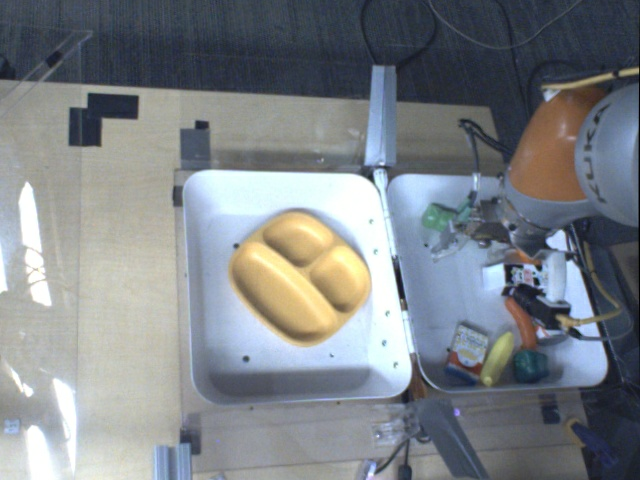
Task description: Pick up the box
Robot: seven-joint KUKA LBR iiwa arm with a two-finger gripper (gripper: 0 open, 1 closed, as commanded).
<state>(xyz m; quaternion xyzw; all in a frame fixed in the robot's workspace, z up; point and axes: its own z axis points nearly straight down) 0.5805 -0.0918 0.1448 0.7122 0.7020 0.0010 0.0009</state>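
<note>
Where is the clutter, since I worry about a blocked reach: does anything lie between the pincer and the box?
Nothing lies between the pincer and the box; bare bin floor separates them. A yellow banana-shaped item touches the box's right side.

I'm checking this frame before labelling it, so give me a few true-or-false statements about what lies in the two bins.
1. The yellow tray lies in the left bin. True.
2. The box sits in the left bin. False: it lies near the front edge of the right bin.
3. The banana lies just right of the box. True.
4. The arm reaches in from the left. False: it enters from the right.
5. A green item lies near the right bin's back. True.
</note>
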